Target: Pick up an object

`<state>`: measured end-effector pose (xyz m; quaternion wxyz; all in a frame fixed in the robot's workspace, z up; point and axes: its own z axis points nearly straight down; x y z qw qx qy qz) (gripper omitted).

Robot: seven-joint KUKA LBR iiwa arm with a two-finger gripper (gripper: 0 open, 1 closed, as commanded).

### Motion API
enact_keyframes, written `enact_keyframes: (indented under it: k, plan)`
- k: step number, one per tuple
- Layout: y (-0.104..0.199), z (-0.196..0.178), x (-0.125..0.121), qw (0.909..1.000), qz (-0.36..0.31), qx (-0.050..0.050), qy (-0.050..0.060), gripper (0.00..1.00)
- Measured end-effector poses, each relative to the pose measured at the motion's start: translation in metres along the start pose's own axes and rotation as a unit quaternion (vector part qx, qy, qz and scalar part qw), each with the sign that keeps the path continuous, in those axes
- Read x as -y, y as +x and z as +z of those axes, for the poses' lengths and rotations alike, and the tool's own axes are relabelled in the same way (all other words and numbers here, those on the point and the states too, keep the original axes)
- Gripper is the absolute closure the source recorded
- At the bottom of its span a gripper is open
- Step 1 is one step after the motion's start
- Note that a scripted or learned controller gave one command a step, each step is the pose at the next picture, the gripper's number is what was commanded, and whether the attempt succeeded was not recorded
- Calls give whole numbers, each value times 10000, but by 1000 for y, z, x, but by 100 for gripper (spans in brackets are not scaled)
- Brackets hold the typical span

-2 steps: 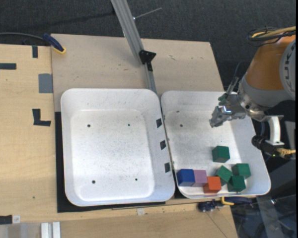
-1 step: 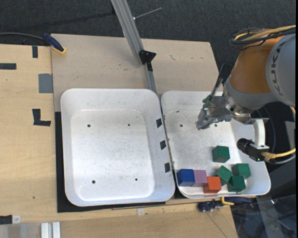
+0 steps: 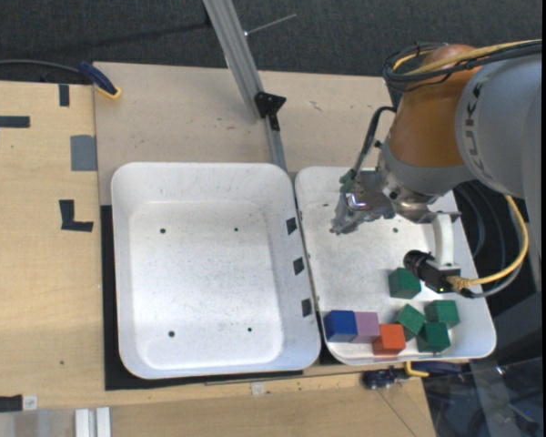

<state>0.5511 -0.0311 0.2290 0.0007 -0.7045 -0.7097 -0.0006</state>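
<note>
Right bin (image 3: 346,271): coloured blocks (image 3: 409,317).

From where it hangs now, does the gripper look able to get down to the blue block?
Probably yes. The gripper hovers over the right bin, and bare floor lies between it and the blue block. The purple block touching it and the bin wall may crowd the grasp.

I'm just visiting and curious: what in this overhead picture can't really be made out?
- Gripper: in the camera view its fingers are small and blurred, so open or shut is unclear.
- Right bin: the arm's grey body covers its far right corner.
- Green blocks: bunched at the bin's near right corner, so the count is uncertain.
- Black part beside the arm: too small to identify.
</note>
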Motion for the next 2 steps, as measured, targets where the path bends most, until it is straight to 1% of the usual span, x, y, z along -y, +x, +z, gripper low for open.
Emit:
enact_keyframes:
  k: [1,2]
  plan:
    - [64,3,2,10000,-7,-2,10,100]
    - [116,-7,13,10000,-5,-1,5,100]
